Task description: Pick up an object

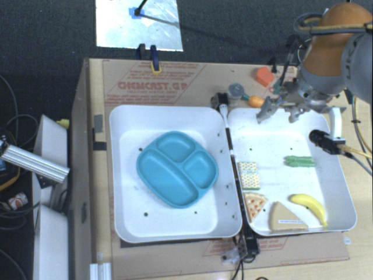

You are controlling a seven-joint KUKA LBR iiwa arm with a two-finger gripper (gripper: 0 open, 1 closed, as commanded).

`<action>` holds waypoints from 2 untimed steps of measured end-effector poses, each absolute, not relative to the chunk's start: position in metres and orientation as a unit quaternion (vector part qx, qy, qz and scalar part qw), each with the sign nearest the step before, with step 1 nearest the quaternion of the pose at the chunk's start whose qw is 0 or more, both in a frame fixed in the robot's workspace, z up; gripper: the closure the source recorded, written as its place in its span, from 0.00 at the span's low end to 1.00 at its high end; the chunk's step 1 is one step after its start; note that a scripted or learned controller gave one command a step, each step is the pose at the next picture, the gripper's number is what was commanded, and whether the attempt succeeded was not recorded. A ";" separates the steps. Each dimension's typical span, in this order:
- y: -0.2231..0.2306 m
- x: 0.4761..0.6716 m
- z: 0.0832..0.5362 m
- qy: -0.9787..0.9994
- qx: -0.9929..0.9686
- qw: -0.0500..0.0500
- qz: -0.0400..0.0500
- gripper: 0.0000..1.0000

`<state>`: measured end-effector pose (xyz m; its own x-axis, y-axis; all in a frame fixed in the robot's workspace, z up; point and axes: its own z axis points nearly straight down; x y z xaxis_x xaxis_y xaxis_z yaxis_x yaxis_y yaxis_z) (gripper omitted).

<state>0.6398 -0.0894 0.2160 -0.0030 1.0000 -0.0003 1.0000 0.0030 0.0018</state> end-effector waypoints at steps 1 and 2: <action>-0.158 0.668 0.174 0.707 0.707 0.001 0.000 0.00; -0.208 0.646 0.154 0.707 0.707 0.002 0.000 0.00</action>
